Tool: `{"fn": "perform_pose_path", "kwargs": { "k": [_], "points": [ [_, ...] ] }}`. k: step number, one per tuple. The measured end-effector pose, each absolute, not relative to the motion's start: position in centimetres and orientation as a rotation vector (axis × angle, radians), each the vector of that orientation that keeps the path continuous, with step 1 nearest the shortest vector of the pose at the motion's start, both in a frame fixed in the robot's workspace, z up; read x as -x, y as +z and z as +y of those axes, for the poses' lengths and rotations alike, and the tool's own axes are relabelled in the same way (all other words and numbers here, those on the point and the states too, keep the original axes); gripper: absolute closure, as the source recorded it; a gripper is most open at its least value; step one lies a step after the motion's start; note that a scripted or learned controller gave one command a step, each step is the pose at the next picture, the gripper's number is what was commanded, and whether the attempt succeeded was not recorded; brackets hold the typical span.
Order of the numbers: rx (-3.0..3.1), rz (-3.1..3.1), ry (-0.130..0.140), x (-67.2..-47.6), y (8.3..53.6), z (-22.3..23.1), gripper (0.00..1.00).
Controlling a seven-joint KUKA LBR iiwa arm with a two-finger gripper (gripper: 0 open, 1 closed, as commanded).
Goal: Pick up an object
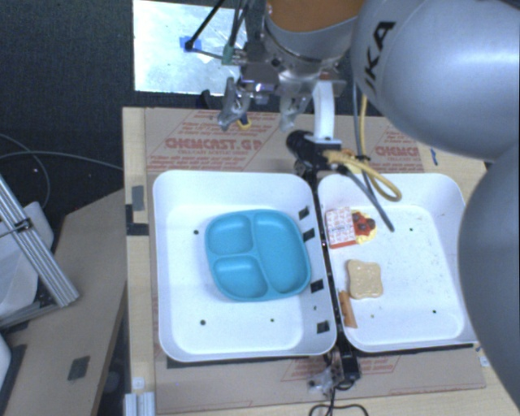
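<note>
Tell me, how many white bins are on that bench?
2. The left bin holds a blue divided plate. The right bin holds a slice of toast and other small items; the arm covers its right edge.

Filling the upper right above the right bin (448, 191): a bulky arm (439, 73) in smooth, glossy silver-grey, rounded casings catching the light. Showing dark block letters, partly readable as "KA", on the curved shell. Wearing an orange band (313, 11) just above the wrist, over a pale grey collar. Ending in a gripper (262, 110) of bare metal with two short fingers, small fittings crowding its base. Trailing thin black cables from the wrist housing toward the bench's far edge.
</note>
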State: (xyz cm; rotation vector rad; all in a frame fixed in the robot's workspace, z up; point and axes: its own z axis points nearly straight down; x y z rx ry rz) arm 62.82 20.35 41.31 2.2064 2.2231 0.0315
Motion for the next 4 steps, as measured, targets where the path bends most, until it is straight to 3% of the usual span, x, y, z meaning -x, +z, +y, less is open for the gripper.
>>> {"fn": "perform_pose_path", "kwargs": {
  "k": [1,2,3,4],
  "points": [
    [-2.207,2.231,0.010,-62.8,41.3,20.2,1.00],
    [-2.206,2.232,0.008,-62.8,41.2,20.2,0.00],
    [-2.198,2.236,0.014,-62.9,42.4,20.2,1.00],
    [-2.214,2.232,0.001,-55.9,42.0,23.7,1.00]
  ]
}}
